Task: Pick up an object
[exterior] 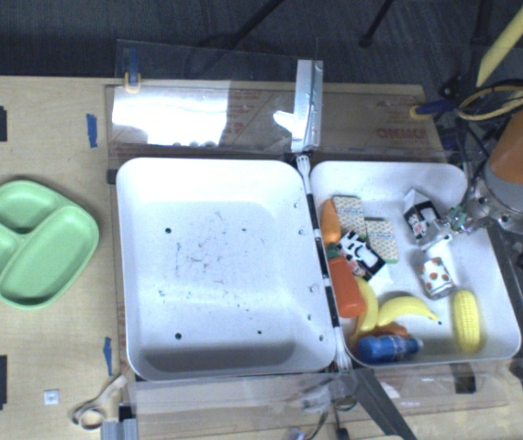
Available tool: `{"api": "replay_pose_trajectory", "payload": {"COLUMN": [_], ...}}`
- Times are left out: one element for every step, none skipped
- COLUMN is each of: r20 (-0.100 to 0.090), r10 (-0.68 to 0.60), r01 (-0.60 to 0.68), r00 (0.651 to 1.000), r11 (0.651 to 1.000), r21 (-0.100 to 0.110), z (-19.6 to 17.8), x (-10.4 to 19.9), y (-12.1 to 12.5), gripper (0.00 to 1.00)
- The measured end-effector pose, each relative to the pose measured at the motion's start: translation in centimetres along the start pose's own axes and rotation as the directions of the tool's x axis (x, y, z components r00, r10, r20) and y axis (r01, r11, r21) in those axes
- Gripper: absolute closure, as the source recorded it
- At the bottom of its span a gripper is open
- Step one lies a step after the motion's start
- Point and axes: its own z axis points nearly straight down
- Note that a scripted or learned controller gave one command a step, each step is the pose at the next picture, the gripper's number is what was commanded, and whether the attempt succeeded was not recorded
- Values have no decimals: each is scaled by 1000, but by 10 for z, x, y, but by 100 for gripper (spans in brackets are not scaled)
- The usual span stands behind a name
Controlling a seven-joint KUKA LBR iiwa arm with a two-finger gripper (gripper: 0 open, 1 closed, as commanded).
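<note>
two shallow white bins side by side on the pale wooden bench. left white bin: bare floor with scuff marks and a few dark dots.

right white bin: all the objects are here. along its left wall, an orange carrot-shaped piece lying lengthwise. beside it, toward the far-left corner, two speckled beige cloth-like squares, with a small black-and-white patterned block lying on their near edge. near the front edge, a yellow banana touching the carrot piece, and a blue bottle-shaped toy tight against the front wall. yellow corn cob toward the front-right corner. small white cup with red spots mid-bin, tilted.

my pincer sits over the far-right part of the right bin, just beside a small white-and-black object. cannot tell if my pincer is released or clenched; too small and blurred.

green divided plastic plate on the bench's left edge, well apart from the bins.
</note>
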Motion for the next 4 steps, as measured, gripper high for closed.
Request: {"api": "replay_pose_trajectory", "payload": {"r20": [-7, -12, -10, -11], "r10": [238, 78, -33, -33], "r01": [-238, -78, 33, 33], "r00": [971, 997, 999, 999], "r11": [971, 997, 999, 999], "r21": [6, 12, 5, 7], "z": [-126, -90, -88, -96], "x": [55, 95, 147, 147], "y": [47, 75, 53, 53], "gripper": [100, 100, 100, 100]}}
